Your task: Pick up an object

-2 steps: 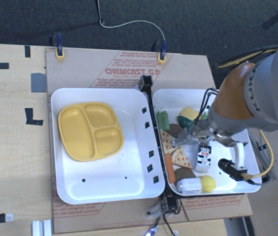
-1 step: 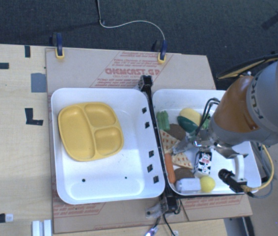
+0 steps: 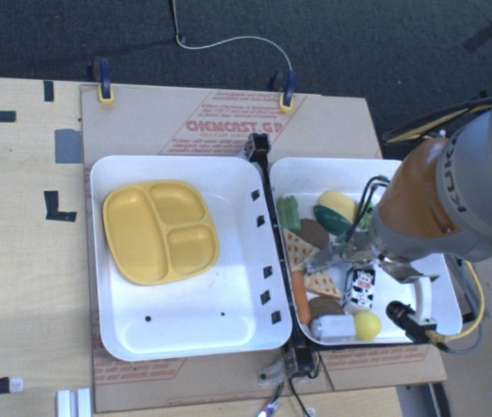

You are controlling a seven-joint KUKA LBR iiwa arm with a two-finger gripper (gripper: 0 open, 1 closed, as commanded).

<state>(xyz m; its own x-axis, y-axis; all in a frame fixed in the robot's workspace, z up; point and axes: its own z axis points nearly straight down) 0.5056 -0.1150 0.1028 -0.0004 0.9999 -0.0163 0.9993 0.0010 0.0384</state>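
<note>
My gripper point(image 3: 340, 252) hangs low in the middle of the right bin point(image 3: 333, 168), under the grey arm with its orange band point(image 3: 415, 194). Around it lie a yellow fruit point(image 3: 335, 204) with a teal piece point(image 3: 335, 221) against it, a green vegetable point(image 3: 290, 211), a brown lump point(image 3: 313, 232), criss-cross crackers point(image 3: 296, 248), an orange carrot point(image 3: 302, 296), a black-and-white cow-print carton point(image 3: 362, 288), a small yellow ball point(image 3: 367, 324) and a pale cylinder point(image 3: 332, 326). The gripper sits just above the crackers and the carton. The arm hides the bin's right part.
The left bin point(image 3: 185, 324) holds a yellow divided plate point(image 3: 160, 230) in its upper left. Black clips run along the divider point(image 3: 266, 233) between the bins. Both bins rest on a cardboard sheet point(image 3: 229, 124) clamped at the back.
</note>
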